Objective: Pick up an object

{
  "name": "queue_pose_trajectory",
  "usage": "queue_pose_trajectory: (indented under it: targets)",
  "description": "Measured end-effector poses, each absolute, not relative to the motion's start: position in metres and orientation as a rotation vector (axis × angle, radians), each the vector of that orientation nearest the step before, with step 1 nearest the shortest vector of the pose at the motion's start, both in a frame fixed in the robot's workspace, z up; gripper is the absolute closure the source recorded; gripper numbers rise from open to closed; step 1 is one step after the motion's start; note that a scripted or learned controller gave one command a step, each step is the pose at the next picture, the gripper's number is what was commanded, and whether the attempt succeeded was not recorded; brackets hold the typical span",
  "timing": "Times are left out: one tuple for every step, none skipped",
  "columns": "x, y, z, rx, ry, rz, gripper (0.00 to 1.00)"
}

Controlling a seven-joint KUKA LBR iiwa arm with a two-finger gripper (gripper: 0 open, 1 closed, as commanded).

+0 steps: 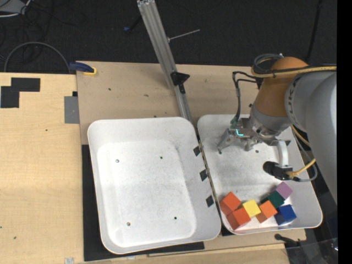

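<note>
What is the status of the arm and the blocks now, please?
Gripper low over right bin, far end, nothing seen in it. Blocks bunched at near edge, apart from gripper. Nothing between them.

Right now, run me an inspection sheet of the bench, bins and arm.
Surface: wooden bench bearing two white bins, left bin and right bin, side by side.
Job's things: coloured blocks clustered at the right bin's near edge: orange, red, yellow, green, blue, purple.
Clutter: metal rail lying slantwise across the bench; blue clamp at its far left corner.
Grippers: gripper over the right bin's far part, apart from the blocks.
Cables: black and yellow ones at the wrist.
Surroundings: dark floor with loose cables.
</note>
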State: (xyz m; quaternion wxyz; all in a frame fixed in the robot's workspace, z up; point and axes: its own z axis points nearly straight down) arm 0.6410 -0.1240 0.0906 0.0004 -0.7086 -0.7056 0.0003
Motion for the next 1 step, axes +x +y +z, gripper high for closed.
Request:
queue_pose_trajectory:
  targets:
    - [0.6407,-0.1262,0.1007,-2.231,-2.211,0.001,1.00]
